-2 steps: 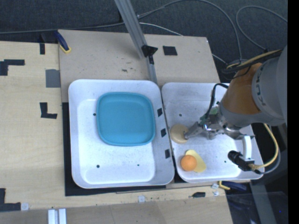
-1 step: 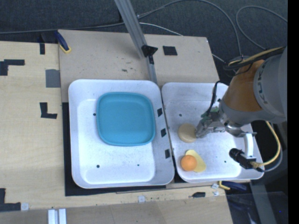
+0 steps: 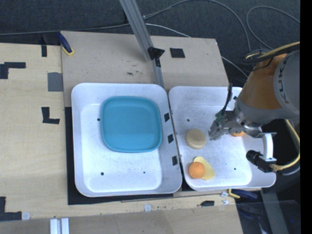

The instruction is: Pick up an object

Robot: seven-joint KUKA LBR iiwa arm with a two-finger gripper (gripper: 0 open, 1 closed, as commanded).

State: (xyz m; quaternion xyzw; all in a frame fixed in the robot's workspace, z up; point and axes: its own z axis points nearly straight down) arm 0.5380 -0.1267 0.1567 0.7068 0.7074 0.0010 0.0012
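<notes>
Grey arm (image 3: 273,89) enters from right, orange band above wrist, bent downward; gripper (image 3: 218,129) low, pointing left, angled down.

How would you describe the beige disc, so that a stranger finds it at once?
Look in the right bin, just left of the gripper. The beige disc lies near the middle. It is flat, round and pale tan, while its neighbour below is an orange ball on a yellow piece.
</notes>
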